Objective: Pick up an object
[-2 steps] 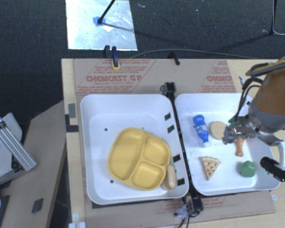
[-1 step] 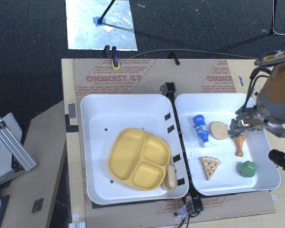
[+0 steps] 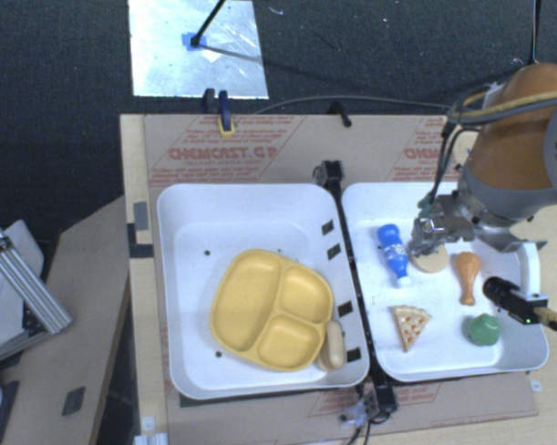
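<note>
Pizza slice [image 3: 411, 325] is sitting near-side in right bin [image 3: 448, 366] while gripper [image 3: 429, 237], jaw state I cannot tell, is hovering over tan disc [image 3: 433, 260] beside blue bottle [image 3: 393, 250], risking nudging the bottle.

You see the arm [image 3: 517, 136] cut off by the right edge. The gripper [image 3: 428, 240] covers part of a tan round piece [image 3: 432, 261], so you cannot tell what that is, nor how the fingers stand.
</note>
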Controlling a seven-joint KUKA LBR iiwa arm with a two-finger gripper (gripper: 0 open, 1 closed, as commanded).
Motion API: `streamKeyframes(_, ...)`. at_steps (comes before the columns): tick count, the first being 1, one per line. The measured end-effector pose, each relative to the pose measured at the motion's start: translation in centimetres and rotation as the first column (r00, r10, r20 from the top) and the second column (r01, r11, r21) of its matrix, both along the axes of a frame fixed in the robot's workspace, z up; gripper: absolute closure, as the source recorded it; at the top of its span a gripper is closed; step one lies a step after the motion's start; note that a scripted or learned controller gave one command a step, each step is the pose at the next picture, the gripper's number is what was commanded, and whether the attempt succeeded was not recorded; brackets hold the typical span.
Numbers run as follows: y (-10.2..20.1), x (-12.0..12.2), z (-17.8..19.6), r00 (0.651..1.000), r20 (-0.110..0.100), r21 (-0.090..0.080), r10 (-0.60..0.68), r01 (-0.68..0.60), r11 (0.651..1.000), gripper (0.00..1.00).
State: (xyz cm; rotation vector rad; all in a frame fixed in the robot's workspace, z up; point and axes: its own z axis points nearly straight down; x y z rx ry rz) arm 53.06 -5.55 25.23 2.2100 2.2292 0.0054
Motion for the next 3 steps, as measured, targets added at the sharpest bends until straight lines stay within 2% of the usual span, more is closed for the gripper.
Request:
streamKeyframes(1, 4.9, 2.1, -1.6, 1.000, -0.002, 0.000, 0.000, 0.000, 1.000, 1.00)
streamKeyframes(2, 10.6, 4.9, -1.6, 1.000, 0.000, 0.001, 0.002, -0.002, 1.000, 1.00)
streamKeyframes(3, 14.7, 7.7, -1.3, 1.000, 0.000, 0.001, -0.001, 0.001, 1.000, 1.00)
